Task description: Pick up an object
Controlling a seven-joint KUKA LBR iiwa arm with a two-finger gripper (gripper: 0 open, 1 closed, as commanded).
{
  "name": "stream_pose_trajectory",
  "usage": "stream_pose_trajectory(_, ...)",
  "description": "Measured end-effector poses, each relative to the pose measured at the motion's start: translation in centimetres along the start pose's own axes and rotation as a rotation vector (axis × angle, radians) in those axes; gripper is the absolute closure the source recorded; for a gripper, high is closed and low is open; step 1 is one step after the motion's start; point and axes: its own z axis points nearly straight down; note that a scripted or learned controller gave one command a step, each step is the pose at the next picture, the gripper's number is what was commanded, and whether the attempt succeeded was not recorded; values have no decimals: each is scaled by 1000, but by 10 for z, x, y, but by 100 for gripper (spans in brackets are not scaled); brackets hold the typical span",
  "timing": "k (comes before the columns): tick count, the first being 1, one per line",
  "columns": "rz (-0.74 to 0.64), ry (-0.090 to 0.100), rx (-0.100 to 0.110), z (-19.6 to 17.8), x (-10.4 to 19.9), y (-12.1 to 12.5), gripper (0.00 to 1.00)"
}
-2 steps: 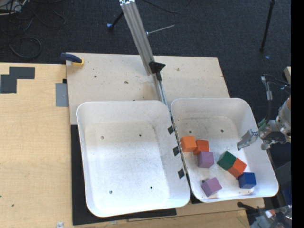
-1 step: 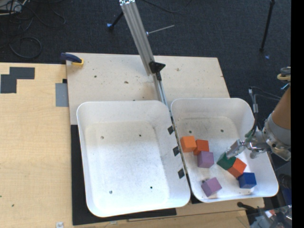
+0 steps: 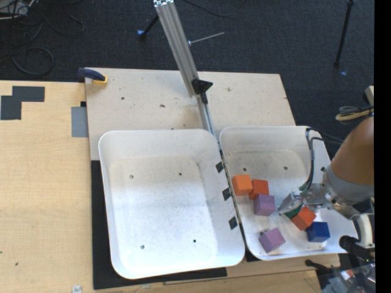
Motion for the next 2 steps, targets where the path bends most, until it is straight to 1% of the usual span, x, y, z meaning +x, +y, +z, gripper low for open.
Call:
stream_pose_trajectory(1, 9, -2, -5, -13, -3, 1, 100)
stream_pose_trajectory(2, -3, -4, -11, -59, 0, 8, 100)
